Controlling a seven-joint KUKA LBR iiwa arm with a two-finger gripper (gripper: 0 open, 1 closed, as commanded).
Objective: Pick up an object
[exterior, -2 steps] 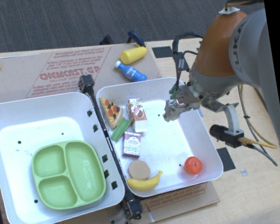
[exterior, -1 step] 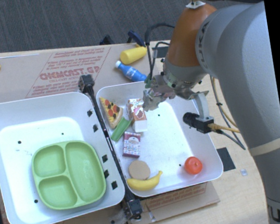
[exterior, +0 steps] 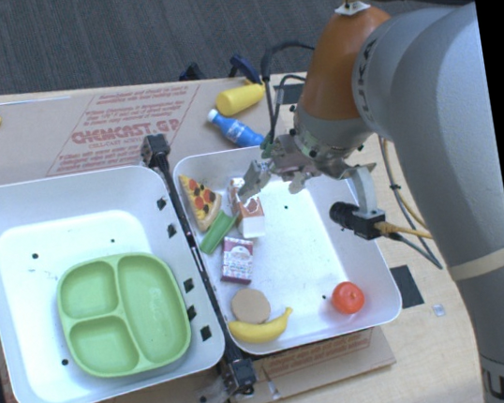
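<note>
My gripper (exterior: 251,184) hangs over the back left part of the right bin (exterior: 367,268), reaching in from the right. Directly under it stands a small white and red carton (exterior: 251,215). A pizza slice (exterior: 200,199) and a green stick-shaped item (exterior: 217,233) lie just left of the gripper, by the bin's left wall. Toward the front are a maroon packet (exterior: 238,260), a round brown cookie (exterior: 250,305) and a banana (exterior: 261,327). An orange-red tomato (exterior: 348,297) rests in the front right corner.
The left bin (exterior: 9,225) holds a green divided plate (exterior: 123,313). Behind the right bin, on the cardboard, lie a yellow bottle (exterior: 241,99) and a blue bottle (exterior: 236,130). A black clamp (exterior: 155,147) sits between the bins at the back.
</note>
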